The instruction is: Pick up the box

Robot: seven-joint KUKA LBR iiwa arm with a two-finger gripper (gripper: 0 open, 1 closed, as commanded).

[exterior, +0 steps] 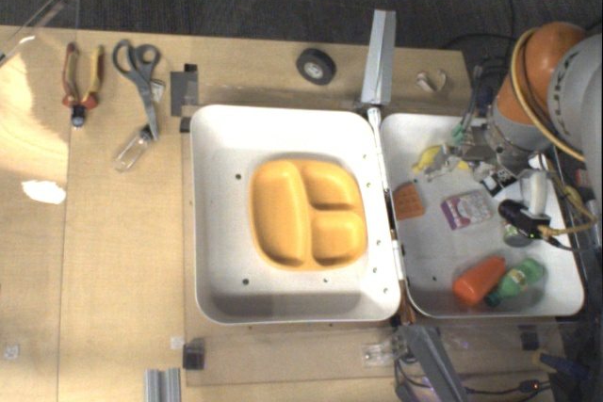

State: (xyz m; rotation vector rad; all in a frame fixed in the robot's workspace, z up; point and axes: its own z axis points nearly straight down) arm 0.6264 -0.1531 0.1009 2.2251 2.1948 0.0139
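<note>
Gripper (pixel 490 167) hovers beside the purple box (pixel 466 209); finger state I can't tell, perhaps masked by cabling. Best: centre over box, then descend squarely.

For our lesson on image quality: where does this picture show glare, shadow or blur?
Camera view: strong glare washes out the bench at far left; a soft shadow darkens the left bin along its near wall, below the yellow tray; the purple box in the right bin is too soft to read its print.
</note>
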